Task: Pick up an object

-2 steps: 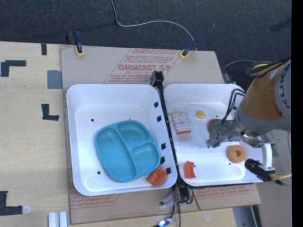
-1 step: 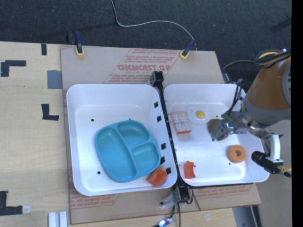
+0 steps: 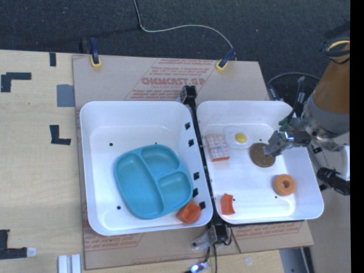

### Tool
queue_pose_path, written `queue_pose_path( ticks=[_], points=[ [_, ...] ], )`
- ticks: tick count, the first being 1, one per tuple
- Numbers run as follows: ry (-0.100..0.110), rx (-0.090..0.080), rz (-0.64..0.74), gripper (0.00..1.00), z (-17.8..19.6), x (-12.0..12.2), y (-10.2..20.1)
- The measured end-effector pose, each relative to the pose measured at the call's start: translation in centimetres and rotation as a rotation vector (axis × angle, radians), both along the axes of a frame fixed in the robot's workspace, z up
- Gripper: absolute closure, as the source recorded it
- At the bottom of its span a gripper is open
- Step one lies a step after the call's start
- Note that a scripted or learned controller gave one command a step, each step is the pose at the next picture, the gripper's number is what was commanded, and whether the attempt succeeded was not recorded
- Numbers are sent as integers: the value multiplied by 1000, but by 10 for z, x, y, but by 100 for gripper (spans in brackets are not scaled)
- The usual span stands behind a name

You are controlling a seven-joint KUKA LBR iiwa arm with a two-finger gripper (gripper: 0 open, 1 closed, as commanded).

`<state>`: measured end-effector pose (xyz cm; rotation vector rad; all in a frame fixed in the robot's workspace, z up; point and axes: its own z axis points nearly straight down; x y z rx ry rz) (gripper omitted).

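Nearest me lies the donut (image 3: 284,185), untouched; beyond it my claw (image 3: 277,144) sits low over the brown disc (image 3: 262,156) in the right bin (image 3: 250,110); whether it grips anything, I cannot tell; I should centre squarely before lifting.
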<state>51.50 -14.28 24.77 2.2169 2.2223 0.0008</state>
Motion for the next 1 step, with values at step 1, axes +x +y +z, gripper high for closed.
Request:
queue_pose_path(
  ticks=[1],
  points=[
    [7, 4, 5, 100, -5, 21, 60]
  ],
)
